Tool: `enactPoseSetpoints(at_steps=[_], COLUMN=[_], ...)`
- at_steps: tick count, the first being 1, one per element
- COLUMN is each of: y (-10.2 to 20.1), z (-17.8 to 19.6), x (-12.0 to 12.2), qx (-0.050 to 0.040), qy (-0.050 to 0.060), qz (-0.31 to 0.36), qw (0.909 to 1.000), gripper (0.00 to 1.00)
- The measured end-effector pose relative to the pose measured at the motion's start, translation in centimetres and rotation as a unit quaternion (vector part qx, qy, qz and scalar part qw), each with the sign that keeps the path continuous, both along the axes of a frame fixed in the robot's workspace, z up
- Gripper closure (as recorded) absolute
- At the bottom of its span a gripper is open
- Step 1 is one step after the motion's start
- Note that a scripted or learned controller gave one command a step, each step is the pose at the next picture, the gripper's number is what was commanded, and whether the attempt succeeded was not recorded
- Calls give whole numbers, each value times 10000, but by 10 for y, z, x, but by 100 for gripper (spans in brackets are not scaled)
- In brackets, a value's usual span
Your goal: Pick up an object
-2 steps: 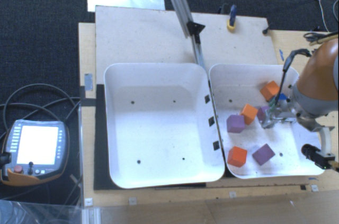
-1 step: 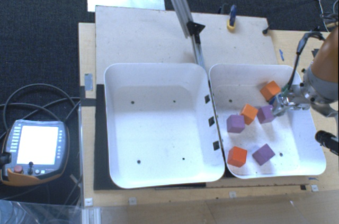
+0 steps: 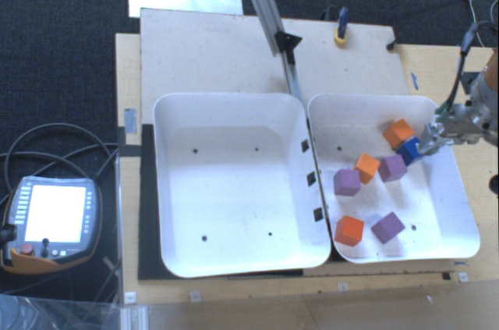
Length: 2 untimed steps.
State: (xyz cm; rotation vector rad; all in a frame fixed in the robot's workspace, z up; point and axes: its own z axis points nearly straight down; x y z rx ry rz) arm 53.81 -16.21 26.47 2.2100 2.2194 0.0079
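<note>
Dark carpet rings the surface; nearest, an orange cube (image 3: 349, 230), then purple ones. Farther right, pincer (image 3: 422, 147) closed around the blue cube (image 3: 408, 151) (light, rigid, flat-sided — squeeze opposite faces) by the right bin (image 3: 460, 205) wall.

No writing, brand or number can be read anywhere from here. The teach pendant (image 3: 48, 225) at the lower left has a lit screen, but it is a bright blank, and its buttons are too small to make out
</note>
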Motion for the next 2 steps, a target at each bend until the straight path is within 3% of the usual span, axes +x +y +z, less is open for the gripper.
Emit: enactPoseSetpoints(at_steps=[1,2], y=[0,48], z=[33,32], x=[1,26], qx=[8,18], qy=[22,32], qz=[1,29], qw=[10000,10000], gripper=[100,100])
